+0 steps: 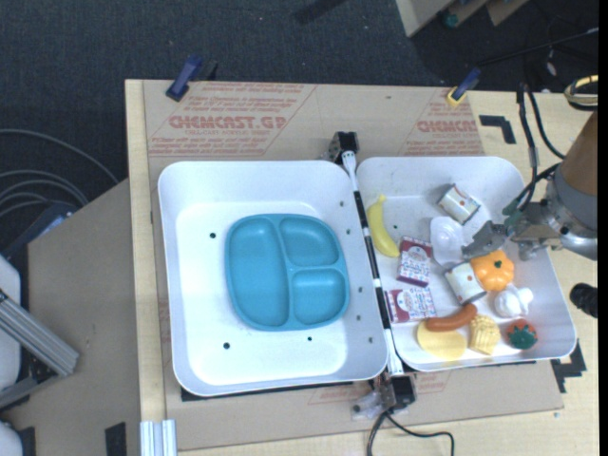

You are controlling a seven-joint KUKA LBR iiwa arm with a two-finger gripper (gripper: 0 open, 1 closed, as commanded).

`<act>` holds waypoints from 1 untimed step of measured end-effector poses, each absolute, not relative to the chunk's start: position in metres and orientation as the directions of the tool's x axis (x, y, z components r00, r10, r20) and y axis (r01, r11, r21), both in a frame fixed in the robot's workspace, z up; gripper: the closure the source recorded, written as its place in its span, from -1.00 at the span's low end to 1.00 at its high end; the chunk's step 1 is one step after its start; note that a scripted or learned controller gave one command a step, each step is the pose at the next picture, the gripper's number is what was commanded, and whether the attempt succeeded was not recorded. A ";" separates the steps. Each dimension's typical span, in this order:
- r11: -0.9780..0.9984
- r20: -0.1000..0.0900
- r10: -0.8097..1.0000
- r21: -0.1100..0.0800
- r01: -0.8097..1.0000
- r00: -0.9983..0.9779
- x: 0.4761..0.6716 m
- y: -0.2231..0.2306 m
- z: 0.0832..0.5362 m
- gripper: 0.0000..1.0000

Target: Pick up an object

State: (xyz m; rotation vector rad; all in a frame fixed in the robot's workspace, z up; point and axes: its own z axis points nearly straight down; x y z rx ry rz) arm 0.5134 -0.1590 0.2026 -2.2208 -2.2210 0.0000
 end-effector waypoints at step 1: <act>0.000 -0.001 1.000 0.001 1.000 0.000 0.573 -0.178 0.085 -1.00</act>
